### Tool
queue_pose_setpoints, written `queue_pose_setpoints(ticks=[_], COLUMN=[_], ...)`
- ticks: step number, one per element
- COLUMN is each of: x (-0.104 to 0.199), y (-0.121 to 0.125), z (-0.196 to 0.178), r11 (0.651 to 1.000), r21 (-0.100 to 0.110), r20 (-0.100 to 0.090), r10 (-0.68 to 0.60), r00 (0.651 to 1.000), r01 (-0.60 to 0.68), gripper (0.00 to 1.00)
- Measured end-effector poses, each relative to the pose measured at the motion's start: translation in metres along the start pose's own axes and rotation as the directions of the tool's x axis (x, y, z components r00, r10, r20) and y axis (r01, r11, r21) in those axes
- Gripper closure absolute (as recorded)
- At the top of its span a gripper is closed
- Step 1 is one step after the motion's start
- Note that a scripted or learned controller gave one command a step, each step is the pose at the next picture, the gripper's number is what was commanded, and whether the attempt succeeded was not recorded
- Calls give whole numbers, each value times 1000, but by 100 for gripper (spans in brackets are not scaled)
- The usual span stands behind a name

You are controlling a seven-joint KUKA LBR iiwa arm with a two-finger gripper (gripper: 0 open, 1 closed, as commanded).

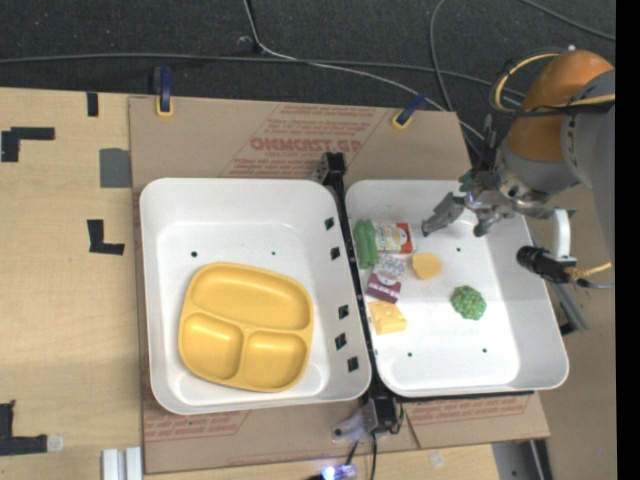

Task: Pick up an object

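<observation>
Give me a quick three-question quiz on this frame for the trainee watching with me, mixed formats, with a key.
1. True or false: the yellow divided tray lies in the left bin.
2. Multiple choice: which item in the right bin lies nearest that bin's right wall? A) green broccoli-like piece B) yellow wedge C) green pod
3. Fill in: the gripper hangs over the ____ bin, with its fingers spread.

Key: 1 true; 2 A; 3 right.
</observation>
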State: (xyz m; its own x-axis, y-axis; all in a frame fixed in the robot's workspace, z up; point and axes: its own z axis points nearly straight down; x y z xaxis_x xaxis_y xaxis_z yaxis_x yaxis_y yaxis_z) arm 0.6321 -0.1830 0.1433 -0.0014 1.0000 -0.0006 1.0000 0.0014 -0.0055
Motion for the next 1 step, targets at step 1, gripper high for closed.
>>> queue_pose_setpoints(ticks=[1], x=[1], y=[1], z=[51], r11=[1000], r21=[-7], r20=[1], r10=[1], r00=[1000], r01=[-1], gripper=[0])
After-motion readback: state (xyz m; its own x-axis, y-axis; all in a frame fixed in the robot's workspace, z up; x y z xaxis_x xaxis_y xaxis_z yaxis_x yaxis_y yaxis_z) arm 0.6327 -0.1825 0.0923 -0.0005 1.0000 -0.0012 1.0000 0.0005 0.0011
